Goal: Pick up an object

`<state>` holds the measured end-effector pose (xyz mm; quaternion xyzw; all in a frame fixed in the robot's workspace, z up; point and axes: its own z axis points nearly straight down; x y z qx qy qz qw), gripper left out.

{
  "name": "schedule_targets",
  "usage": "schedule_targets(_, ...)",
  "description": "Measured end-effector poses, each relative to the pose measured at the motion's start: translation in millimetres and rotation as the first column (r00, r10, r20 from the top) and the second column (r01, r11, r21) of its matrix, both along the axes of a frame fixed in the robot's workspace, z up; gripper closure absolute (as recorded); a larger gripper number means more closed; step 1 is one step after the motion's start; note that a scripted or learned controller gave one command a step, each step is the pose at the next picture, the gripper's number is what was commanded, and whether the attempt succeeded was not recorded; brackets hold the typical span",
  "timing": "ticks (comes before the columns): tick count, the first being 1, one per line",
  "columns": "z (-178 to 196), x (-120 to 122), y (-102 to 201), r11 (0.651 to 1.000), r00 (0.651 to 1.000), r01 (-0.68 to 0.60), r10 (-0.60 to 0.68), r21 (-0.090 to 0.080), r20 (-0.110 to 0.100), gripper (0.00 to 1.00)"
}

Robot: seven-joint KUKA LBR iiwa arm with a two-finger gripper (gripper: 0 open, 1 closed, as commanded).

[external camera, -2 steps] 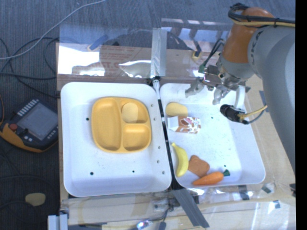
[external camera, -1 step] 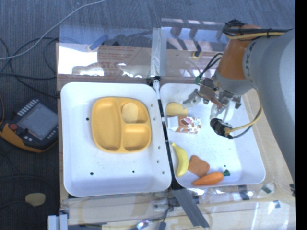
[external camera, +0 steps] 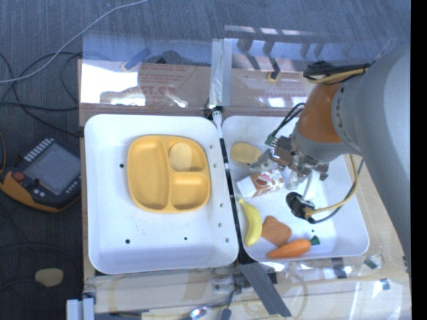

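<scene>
Carrot, smooth and tapered, lies lower right near a curved banana; gripper state cannot be told.

Bins white. Divided tray yellow, pale round piece in one compartment. Banana yellow. Carrot orange, green tip. Packet white with red print. Arm grey, orange band. Floor dark grey carpet.

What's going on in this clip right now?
A grey arm reaches in from the right, its hand low over the right bin, near a red-and-white packet. A banana, carrot and other play food lie nearby. A yellow divided tray sits in the left bin. Nothing is visibly grasped.
</scene>
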<state>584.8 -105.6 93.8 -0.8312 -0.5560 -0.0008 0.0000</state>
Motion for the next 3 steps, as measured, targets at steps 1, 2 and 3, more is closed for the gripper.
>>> schedule_targets(1,7.4,-1.1,0.0,1.000,1.000,0.000,0.000,0.001,-0.005,1.00)
schedule_targets(2,155.2,-3.3,12.6,0.995,0.995,-0.102,0.102,-0.003,-0.003,1.00)
schedule_targets(3,138.6,28.8,38.8,0.965,0.965,0.264,-0.264,-0.005,-0.006,1.00)
